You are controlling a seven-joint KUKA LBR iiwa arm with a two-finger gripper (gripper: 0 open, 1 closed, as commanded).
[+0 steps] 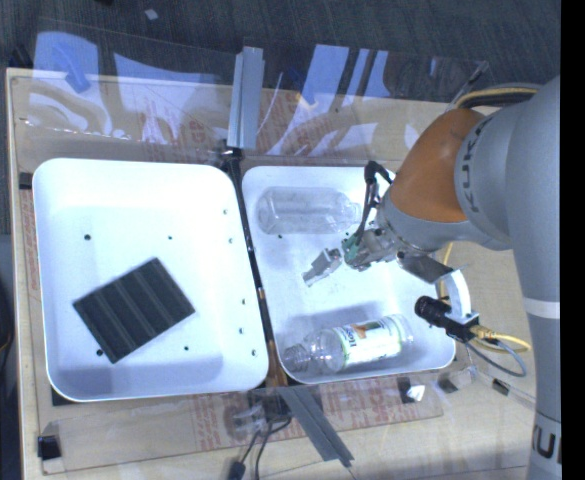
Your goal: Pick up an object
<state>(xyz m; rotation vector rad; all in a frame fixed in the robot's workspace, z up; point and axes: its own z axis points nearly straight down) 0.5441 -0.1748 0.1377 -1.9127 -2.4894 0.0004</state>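
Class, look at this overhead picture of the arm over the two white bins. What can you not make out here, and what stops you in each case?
- Gripper, camera view: small and blurred, so its state is unclear.
- Label on the lower bottle: too small to read.
- Clear upper bottle: see-through on white, so its outline is faint.
- Right bin, far right wall: covered by the arm.
- Dark ribbed panel in the left bin: material unclear.

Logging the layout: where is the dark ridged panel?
The dark ridged panel lies flat in the left bin, toward its near-left corner, far from the gripper.
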